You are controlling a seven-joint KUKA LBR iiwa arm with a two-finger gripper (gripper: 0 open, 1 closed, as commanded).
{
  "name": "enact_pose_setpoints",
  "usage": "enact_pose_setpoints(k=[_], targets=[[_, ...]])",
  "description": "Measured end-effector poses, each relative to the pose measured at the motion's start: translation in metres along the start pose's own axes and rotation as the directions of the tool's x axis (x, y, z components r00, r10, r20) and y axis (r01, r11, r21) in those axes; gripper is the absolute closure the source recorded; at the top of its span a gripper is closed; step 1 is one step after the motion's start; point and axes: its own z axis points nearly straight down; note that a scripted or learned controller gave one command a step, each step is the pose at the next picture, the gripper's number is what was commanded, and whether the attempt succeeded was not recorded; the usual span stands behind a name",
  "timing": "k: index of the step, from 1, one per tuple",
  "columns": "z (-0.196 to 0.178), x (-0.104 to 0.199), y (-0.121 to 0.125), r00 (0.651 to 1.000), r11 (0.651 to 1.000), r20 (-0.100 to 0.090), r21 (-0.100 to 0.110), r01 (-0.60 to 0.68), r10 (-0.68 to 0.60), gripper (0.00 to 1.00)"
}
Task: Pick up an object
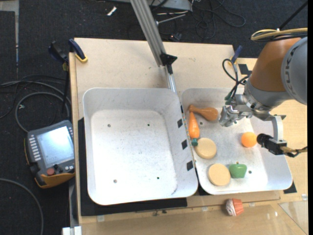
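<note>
Item: claw point(228, 120) — over the right bin point(274, 176), low among the objs. Finger state: can't tell, wrist blocks it; nothing seen held.

Candidates, placed rel. to claw:
- brown piece point(206, 113) — just beside, to its left; nearest obj.
- carrot point(194, 126) — further left, by the bin wall.
- orange ball point(249, 139) — near, right and toward the front edge.
- tan disc point(206, 148) — near, left and frontward.
- 2nd tan disc point(219, 174) — well apart, frontward.
- green pepper point(238, 170) — touching that disc, well apart from claw.
- pink obj point(234, 207) — outside bin, on bench, farthest.

Left bin point(93, 106): far to claw's left.

Progress: early, judged — no obj lifted; grasp and lift both remain. Likely target the brown piece.

Labels/writing: none legible.
</note>
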Motion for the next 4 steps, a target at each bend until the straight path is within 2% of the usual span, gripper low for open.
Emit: enact_pose_setpoints(k=[1,2,4], targets=[[-0.062,0.005,0.006,1.000,1.000,0.000,-0.002,0.002,-0.002,1.00],[-0.090,0.006,0.007,1.000,1.000,0.000,0.001,0.002,-0.002,1.00],[-0.075,0.110,0.002,1.000,1.000,-0.003,0.006,0.006,-0.006,1.00]])
